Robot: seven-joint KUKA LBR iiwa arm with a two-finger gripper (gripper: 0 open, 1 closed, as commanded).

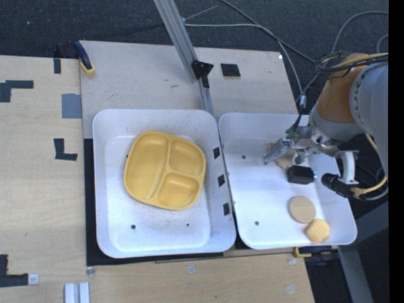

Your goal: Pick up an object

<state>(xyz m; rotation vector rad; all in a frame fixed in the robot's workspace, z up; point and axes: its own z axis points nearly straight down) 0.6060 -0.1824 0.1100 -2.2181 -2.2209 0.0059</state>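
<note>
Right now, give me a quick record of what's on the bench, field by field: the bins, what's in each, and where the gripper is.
left bin: holds a yellow divided tray, lying flat, near the middle
right bin: holds a tan round disc and a yellow lump, both near the front right corner, close together
gripper: low over the right bin's back half, apart from the disc and the lump
arm: reaches in from the right
held object: none seen between the fingers
</note>
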